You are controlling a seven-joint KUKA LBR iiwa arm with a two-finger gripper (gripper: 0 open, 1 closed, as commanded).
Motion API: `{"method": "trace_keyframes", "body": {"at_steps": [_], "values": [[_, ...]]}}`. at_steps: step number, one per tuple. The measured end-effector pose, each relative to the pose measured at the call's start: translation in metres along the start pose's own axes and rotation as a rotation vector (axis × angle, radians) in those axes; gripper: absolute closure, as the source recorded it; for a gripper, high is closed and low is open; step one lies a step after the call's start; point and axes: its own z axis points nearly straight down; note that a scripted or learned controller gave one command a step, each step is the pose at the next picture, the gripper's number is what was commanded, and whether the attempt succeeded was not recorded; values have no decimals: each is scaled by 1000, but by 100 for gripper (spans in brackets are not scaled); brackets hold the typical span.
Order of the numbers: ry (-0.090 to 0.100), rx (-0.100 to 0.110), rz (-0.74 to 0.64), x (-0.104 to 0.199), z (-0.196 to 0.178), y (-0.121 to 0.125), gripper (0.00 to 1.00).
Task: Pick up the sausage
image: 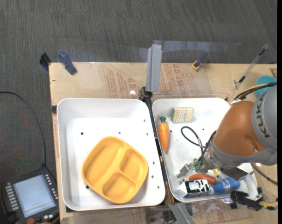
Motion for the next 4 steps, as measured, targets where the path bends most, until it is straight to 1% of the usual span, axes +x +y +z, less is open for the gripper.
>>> {"method": "trace_keyframes", "body": {"at_steps": [1, 2, 3, 4], "values": [[6, -4, 186, -79, 7, -22, 0], [6, -1, 193, -81, -1, -24, 100], [-3, -2, -281, -3, 8, 0, 100], [-5, -4, -279, -4, 8, 1, 0]]}}
